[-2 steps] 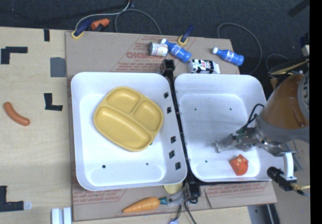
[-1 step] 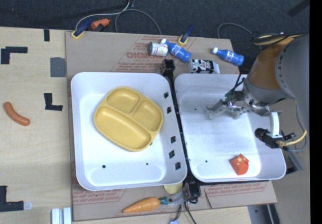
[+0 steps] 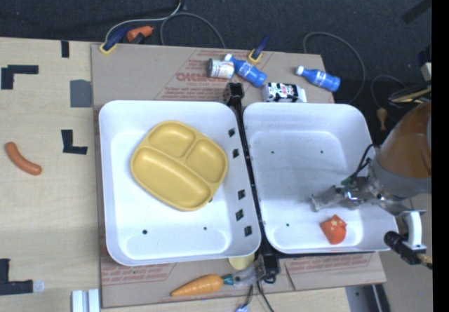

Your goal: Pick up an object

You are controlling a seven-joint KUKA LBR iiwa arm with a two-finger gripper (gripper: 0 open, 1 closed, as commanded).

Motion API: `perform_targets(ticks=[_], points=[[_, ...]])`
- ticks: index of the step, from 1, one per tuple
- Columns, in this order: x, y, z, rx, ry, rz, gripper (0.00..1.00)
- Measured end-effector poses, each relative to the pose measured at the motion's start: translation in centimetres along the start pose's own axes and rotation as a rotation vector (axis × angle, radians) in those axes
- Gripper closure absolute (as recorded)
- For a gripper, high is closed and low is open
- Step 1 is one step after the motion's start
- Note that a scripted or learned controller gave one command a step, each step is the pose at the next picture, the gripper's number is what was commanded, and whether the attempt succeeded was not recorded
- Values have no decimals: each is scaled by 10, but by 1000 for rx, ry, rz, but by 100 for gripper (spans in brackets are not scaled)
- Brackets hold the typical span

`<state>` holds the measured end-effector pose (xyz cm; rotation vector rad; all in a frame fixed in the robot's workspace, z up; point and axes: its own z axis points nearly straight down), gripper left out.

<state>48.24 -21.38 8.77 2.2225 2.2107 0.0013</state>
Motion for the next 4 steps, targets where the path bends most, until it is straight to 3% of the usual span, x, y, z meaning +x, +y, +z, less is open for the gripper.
perform_targets(ticks=[1, 2, 3, 4], points=[[49, 84, 1, -2, -1, -11, 0], [123, 161, -34, -2, 5, -16, 0], [121, 148, 4, 4, 1, -7, 0], [119, 187, 3, 4, 3, -9, 0]])
